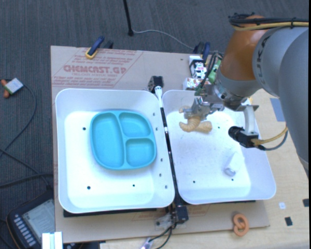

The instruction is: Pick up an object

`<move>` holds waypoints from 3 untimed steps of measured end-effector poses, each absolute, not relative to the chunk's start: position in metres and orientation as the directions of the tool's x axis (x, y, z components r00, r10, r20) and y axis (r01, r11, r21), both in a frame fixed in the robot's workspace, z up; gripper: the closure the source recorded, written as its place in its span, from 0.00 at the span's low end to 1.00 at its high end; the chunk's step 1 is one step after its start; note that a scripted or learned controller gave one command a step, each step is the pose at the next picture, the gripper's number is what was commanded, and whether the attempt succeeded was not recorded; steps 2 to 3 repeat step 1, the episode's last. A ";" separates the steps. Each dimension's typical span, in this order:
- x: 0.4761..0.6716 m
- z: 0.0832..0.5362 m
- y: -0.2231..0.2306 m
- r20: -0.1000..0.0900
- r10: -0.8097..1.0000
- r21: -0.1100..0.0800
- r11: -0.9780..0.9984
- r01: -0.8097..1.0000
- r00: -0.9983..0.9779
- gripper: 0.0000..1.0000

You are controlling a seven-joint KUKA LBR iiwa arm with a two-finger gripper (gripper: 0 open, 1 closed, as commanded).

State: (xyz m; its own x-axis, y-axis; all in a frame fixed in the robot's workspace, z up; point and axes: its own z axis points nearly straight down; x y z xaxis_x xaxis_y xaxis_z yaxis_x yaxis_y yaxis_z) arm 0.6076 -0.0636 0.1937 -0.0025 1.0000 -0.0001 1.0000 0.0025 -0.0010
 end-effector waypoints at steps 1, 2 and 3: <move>0.641 0.248 -0.001 0.000 1.000 0.001 0.002 1.000 -0.002 1.00; 0.641 0.248 -0.001 0.000 1.000 0.001 0.002 1.000 -0.002 1.00; 0.641 0.248 -0.001 0.000 1.000 0.001 0.002 1.000 -0.002 1.00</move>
